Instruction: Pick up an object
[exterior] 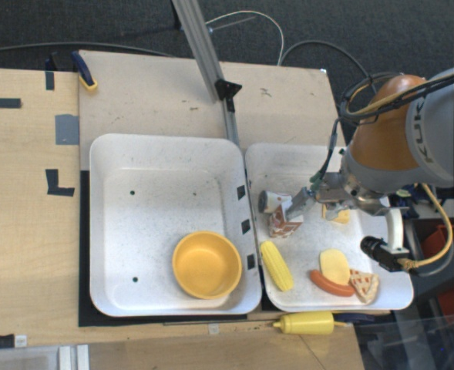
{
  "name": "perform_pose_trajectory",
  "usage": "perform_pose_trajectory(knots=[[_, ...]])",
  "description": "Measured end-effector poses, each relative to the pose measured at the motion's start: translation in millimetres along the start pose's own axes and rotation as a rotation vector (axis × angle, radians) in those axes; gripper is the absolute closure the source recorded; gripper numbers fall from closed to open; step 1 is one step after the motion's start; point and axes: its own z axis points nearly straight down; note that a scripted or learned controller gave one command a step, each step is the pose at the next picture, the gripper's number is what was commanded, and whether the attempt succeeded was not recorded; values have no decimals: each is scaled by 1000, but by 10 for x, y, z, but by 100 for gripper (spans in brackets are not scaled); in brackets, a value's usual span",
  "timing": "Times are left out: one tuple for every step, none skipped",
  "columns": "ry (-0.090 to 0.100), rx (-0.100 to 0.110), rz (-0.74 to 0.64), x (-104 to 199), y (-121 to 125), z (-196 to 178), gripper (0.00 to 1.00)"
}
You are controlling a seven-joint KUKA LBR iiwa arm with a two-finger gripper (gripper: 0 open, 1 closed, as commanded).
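Gripper [298,205] sits low in the right bin [288,160], right by a small can [274,202]. Honestly can't tell if it's apart or together. Corn [277,265] lies nearby.

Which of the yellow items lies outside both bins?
The mustard bottle, lying on the bench below the right bin. The corn is in that bin; the bowl is in the left bin.

Place: a robotics lab test bench.
Bench: a plywood top [26,206] marked with dark tape pieces, standing on dark carpet [72,10].
Rig: a grey arm [400,141] with an orange band, and loose cables [246,20] trailing over the floor.
Fixtures: two white bins [119,160] set side by side, and a slanted metal pole [200,37].
Props: toy food and a yellow bowl [206,264].
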Motion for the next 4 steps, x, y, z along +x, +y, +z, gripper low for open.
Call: perform_pose_trajectory(knots=[[0,-2,1,-24,-22,433,0],[-3,-8,1,-25,-13,861,0],[0,-6,0,-14,-16,747,100],[-2,-11,0,-64,64,176,100]])
